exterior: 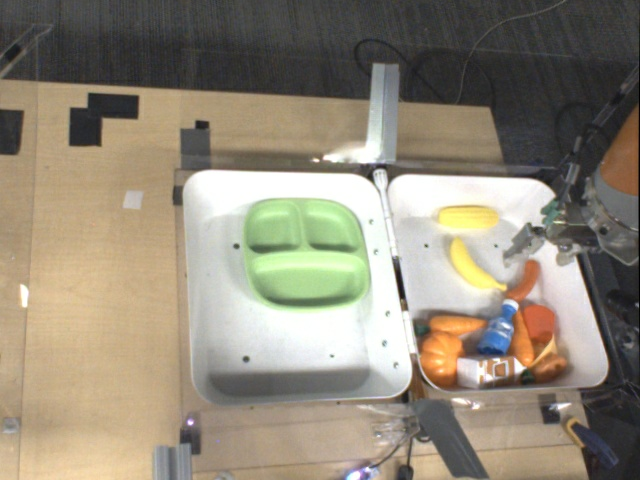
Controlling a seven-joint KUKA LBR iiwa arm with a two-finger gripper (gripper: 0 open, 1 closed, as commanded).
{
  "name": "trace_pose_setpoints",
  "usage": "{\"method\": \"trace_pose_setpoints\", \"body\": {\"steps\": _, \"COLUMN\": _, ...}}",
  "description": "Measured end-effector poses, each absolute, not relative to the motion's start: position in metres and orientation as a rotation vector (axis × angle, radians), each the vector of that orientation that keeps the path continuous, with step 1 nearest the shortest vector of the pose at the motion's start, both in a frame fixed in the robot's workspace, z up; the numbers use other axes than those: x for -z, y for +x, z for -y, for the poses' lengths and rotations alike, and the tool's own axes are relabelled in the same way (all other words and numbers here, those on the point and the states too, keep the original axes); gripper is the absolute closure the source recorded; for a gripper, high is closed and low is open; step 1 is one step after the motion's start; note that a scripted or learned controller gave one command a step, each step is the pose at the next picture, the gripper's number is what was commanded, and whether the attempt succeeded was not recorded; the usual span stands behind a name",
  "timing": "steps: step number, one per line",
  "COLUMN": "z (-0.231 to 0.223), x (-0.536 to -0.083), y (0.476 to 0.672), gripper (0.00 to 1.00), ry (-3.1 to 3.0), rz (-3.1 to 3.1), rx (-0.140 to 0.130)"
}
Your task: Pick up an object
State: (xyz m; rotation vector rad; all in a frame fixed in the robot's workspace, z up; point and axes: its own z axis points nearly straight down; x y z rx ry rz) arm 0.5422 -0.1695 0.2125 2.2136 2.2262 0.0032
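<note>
Pale wooden bench (90, 298), two glossy white bins (215, 368), ridged green plate (303, 251), curved banana (474, 267) (smooth), tool (530, 239) spread, unladen

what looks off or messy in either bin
Nothing is spilled or broken. The right bin has its toys crowded into a heap at the near end, with a blue bottle tilted on top. The green tray sits square in the left bin.

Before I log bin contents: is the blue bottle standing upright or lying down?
Lying down. The blue bottle lies tilted across the orange toys in the right bin, its white cap toward the banana.
</note>
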Motion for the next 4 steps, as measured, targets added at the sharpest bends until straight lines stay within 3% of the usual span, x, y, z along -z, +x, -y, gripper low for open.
{"method": "trace_pose_setpoints", "body": {"steps": 1, "z": 0.145, "x": -0.094, "y": 0.589, "gripper": 0.00, "ry": 2.123, "rz": -2.309, "rx": -0.005}}
{"method": "trace_pose_setpoints", "body": {"steps": 2, "z": 0.145, "x": -0.104, "y": 0.591, "gripper": 1.00, "ry": 2.121, "rz": -2.307, "rx": -0.009}}
{"method": "trace_pose_setpoints", "body": {"steps": 3, "z": 0.101, "x": -0.127, "y": 0.560, "gripper": 1.00, "ry": 2.264, "rz": -2.178, "rx": -0.003}}
{"method": "trace_pose_setpoints", "body": {"steps": 4, "z": 0.064, "x": -0.219, "y": 0.556, "gripper": 1.00, "ry": 2.375, "rz": -2.052, "rx": -0.005}}
